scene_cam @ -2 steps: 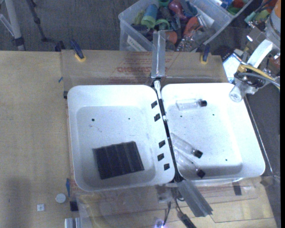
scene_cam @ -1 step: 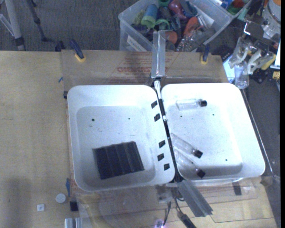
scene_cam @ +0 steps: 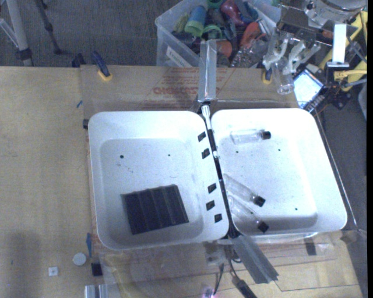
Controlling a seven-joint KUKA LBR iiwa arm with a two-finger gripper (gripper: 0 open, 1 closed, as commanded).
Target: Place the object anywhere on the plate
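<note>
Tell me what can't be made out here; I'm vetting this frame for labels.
Camera view:
- Arm: cut off by the top edge.
- Gripper: lost against the clutter behind it.
- Clear tubes in the right bin: transparent, outlines fade into the white; type unclear.

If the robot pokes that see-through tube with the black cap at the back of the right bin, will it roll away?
Probably. The clear tube looks round and lies on its side on the flat floor of the right bin, so a nudge could roll it. It also looks smooth, so it may slip. It seems small and thin, likely light.
</note>
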